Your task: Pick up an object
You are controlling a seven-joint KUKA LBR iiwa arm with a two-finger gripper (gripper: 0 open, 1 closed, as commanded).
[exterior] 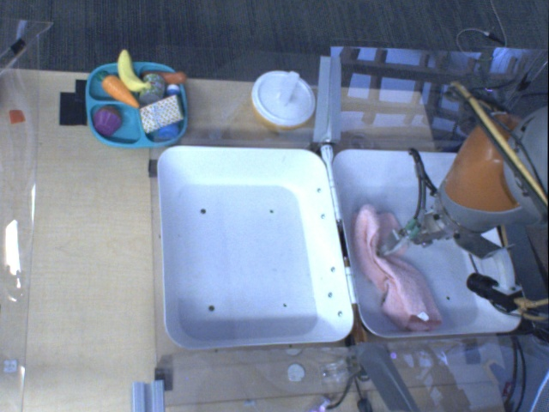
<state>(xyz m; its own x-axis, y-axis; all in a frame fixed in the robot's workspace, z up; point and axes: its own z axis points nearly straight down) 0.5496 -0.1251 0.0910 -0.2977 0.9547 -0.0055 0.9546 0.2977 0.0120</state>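
Across the bench (77, 256), at the centre of the view, we find the left bin (249, 247), a shallow white tray with nothing lying in it. At 3 o'clock from it, edge to edge, sits the right bin (377, 178), which contains the only loose item within reach.

The arm (485, 174) enters from 3 o'clock, its orange band above the wrist, and reaches down into the right bin.

The cloth (395, 277), pink and crumpled, lies in the right bin, running from the bin's centre toward 6 o'clock. We treat it as the object to be picked. It rests on the bin floor and no part of it appears lifted.

Outside the bins, at 11 o'clock on the bench, stands a blue tray (129, 136) of toy food, and at 12 o'clock a white lid (283, 99) on a yellow container. Neither is near the arm.

The gripper (403, 239) is at the upper end of the cloth, at or just above it. Its tips are small and partly blurred, so we cannot tell how far apart they stand, nor whether any fabric lies between them.

Progress, in our judgement: the approach to the cloth is complete or nearly so. A confirmed grasp and the lift out of the bin remain. We cannot count the task as done while the cloth lies flat.
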